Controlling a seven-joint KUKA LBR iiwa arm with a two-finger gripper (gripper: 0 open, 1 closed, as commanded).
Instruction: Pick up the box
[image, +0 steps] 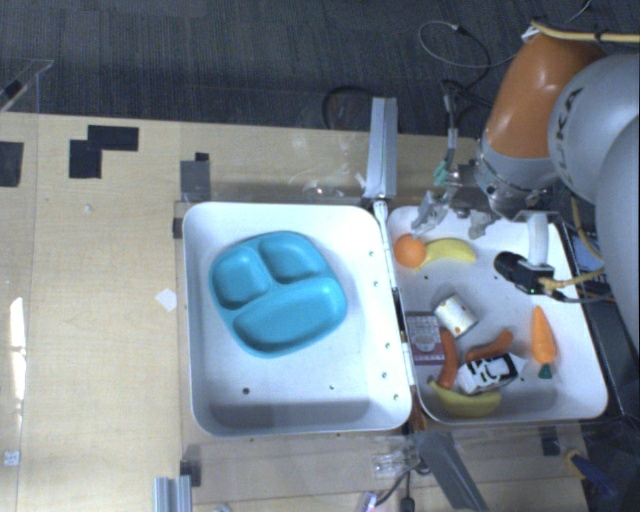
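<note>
The box (494, 370), a small white carton with black print and a red edge, lies near the front of the right bin (590, 385). It rests between a red sausage (449, 358) and an orange carrot (542, 336), partly over a yellow banana (466, 402). My gripper (455, 220) hangs over the far end of that bin, well behind the box. Its fingers are spread and open, and nothing is between them. An orange ball (408, 251) and a yellow fruit (451, 251) lie just below it.
A white cylinder (455, 315) sits mid-bin, beside a flat printed packet (422, 330) by the left wall. The left bin (210, 395) holds a blue divided plate (278, 291). A metal divider post (380, 150) stands between the bins at the back.
</note>
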